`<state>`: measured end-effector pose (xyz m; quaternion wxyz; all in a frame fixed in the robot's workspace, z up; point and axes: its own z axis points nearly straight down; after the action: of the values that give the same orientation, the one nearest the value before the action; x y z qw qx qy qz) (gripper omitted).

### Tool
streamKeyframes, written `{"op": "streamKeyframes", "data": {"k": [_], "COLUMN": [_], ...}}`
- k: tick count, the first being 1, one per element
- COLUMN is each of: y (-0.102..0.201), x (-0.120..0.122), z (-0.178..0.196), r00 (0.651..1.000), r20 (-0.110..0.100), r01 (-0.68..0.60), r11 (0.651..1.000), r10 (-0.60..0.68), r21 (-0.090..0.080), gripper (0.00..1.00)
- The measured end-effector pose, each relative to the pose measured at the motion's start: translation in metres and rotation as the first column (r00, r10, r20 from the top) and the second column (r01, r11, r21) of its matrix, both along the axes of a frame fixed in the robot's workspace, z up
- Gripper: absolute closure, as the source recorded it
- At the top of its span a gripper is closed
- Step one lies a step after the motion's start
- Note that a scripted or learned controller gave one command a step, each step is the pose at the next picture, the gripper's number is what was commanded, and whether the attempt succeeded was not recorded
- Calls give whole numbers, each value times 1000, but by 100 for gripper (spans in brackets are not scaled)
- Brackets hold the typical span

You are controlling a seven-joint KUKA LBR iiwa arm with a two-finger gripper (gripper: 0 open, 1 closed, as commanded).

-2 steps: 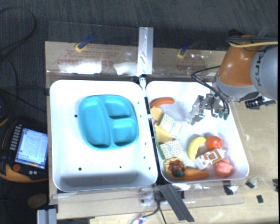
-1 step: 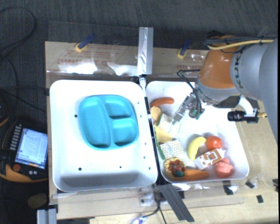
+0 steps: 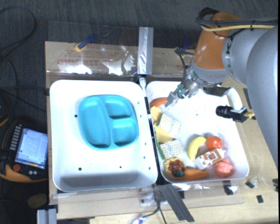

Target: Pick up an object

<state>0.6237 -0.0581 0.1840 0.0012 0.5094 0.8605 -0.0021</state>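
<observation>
On the bench (image 3: 53, 55), two white bins sit side by side. The left bin (image 3: 65, 167) holds a blue divided tray (image 3: 108, 120) near its middle. The right bin (image 3: 235, 143) carries a heap of toy food along its left wall and front edge: a banana (image 3: 196, 146), a tomato (image 3: 214, 142), a carrot (image 3: 195, 174), two patterned crackers (image 3: 170, 125), and a red and white box (image 3: 209, 159). The claw (image 3: 173, 98) hangs over the right bin's far left corner, just above an orange piece (image 3: 159, 102); whether it is open or closed cannot be told, and nothing visible sits in it.
</observation>
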Motion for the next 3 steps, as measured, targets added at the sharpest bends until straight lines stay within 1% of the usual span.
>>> {"op": "streamKeyframes", "data": {"k": [1,2,3], "y": [-51,20,58], "x": [6,15,40], "z": [-82,0,0], "r00": [988,930,999], "r20": [-2,1,-1], "r01": [-157,368,48], "r11": [988,930,999], "r10": [157,-368,-48], "r21": [1,0,0], "gripper": [100,100,100]}}
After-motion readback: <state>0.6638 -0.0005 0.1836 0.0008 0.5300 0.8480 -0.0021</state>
